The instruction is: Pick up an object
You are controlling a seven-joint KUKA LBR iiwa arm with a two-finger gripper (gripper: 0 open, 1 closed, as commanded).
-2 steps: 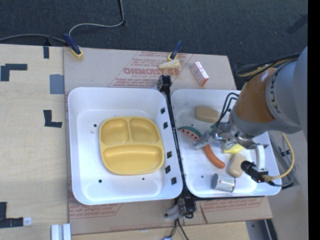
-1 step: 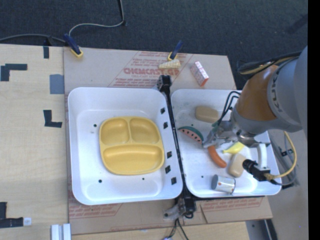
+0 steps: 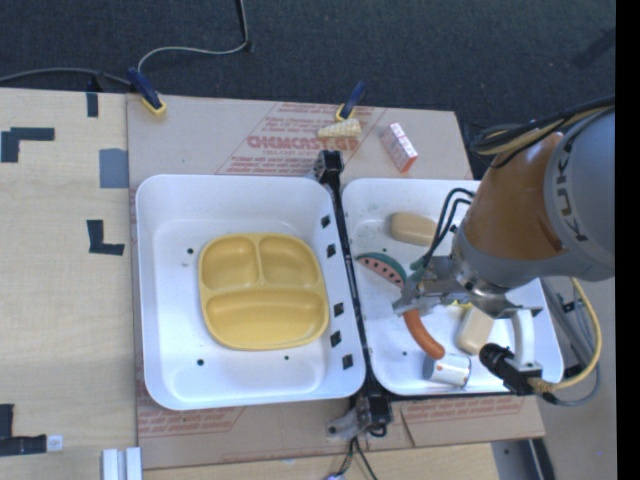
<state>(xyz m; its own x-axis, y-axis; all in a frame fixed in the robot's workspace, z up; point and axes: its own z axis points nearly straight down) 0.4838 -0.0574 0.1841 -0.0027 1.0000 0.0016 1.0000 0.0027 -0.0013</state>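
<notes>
My gripper (image 3: 412, 302) hangs low in the right bin (image 3: 372, 204), under the arm's orange band and grey wrist. Just below it lies an orange sausage-shaped object (image 3: 427, 337), whose upper end reaches the gripper's tip. A watermelon slice toy (image 3: 380, 266) sits to the gripper's left. A tan bread roll (image 3: 411, 228) lies behind it. To its right is a cream block (image 3: 475, 330), partly covered by the arm. A small white and grey cylinder (image 3: 450, 370) rests near the bin's front wall.
The left bin (image 3: 160, 268) holds a yellow divided plate (image 3: 265, 290). On the cardboard behind the bins lie a small pink and white box (image 3: 400, 147) and a yellow clamp (image 3: 341, 126). A black divider (image 3: 343, 268) runs between the bins.
</notes>
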